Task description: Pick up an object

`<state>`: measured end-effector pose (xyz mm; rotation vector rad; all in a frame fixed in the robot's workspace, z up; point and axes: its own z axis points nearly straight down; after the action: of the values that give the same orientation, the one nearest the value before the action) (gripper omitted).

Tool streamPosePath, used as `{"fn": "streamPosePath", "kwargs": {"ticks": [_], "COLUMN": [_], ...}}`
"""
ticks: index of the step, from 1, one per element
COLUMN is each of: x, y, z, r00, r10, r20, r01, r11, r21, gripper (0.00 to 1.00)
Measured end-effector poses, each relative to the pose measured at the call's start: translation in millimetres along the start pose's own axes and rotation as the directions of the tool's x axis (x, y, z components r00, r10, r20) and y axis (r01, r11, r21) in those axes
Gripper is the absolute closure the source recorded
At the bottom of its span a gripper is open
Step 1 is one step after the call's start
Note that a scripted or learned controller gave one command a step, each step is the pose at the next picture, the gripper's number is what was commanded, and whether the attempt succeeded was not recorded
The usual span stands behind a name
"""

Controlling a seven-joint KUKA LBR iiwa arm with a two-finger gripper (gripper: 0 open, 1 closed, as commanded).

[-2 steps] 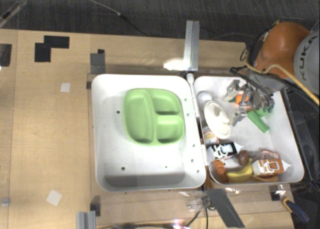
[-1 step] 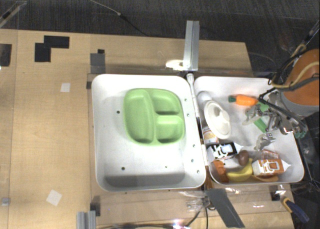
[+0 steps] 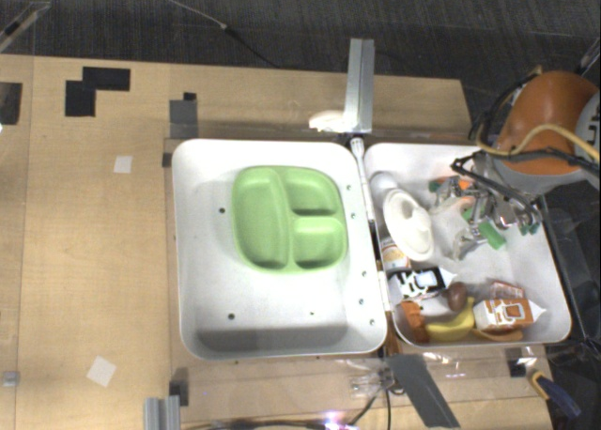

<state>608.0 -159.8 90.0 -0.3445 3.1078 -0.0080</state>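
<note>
The right bin (image 3: 554, 273) holds several objects. A white cup (image 3: 409, 222) lies near its left wall, with a small bottle (image 3: 389, 252) beside it. Below them are a black-and-white item (image 3: 420, 281), a brown round thing (image 3: 456, 298), a yellow banana (image 3: 449, 327) and an orange-and-white carton (image 3: 504, 314). My gripper (image 3: 475, 223) hangs low over the bin's upper middle, just right of the cup, with a small green piece (image 3: 494, 237) at its tip. Cables and the wrist hide what lies under it.
The left bin (image 3: 202, 231) carries a green divided plate (image 3: 286, 217). A metal post (image 3: 361, 81) stands behind the seam between the bins. The arm's orange band (image 3: 549, 114) rises over the right bin's far right corner. Bare wooden bench (image 3: 84, 250) lies to the left.
</note>
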Motion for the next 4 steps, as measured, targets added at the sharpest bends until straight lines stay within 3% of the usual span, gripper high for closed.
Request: {"fn": "streamPosePath", "kwargs": {"ticks": [1, 3, 4], "x": [-65, -56, -70], "y": [-9, 6, 18], "z": [-1, 1, 0], "r00": [0.989, 0.992, 0.989], "r10": [-0.146, -0.123, -0.147], "r20": [0.002, 0.000, 0.000], "r01": [0.146, 0.123, 0.147], "r11": [0.989, 0.992, 0.989], "r21": [0.003, -0.001, 0.001], "gripper": [0.00, 0.00, 0.00]}}
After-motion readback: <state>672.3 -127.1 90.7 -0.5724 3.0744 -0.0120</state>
